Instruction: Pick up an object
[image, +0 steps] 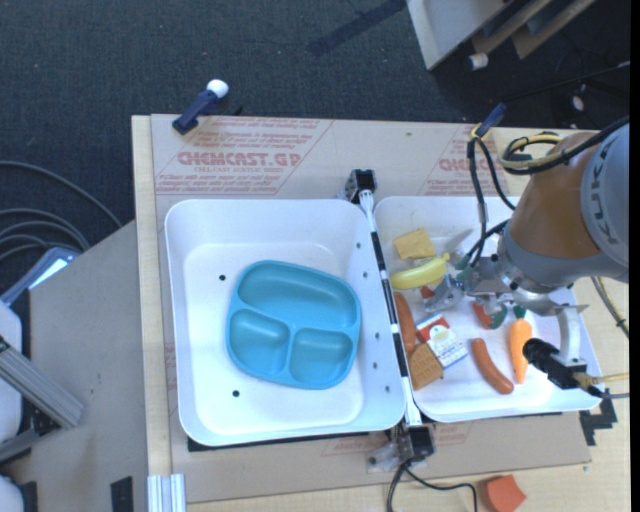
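Gripper (478, 290) low in right bin (440, 402), fingers' state hidden under the wrist, cannot tell; nearest candidate, carrot (518, 348), lies just beside toward the bin's near edge, long axis running near-to-far, sausage (492, 365) alongside.

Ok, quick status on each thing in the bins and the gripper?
Blue divided tray: flat in left bin, nothing in it.
Banana: lying in right bin.
Carrot: lying loose.
Sausage: lying loose.
Gripper: low over right bin, fingers hidden.
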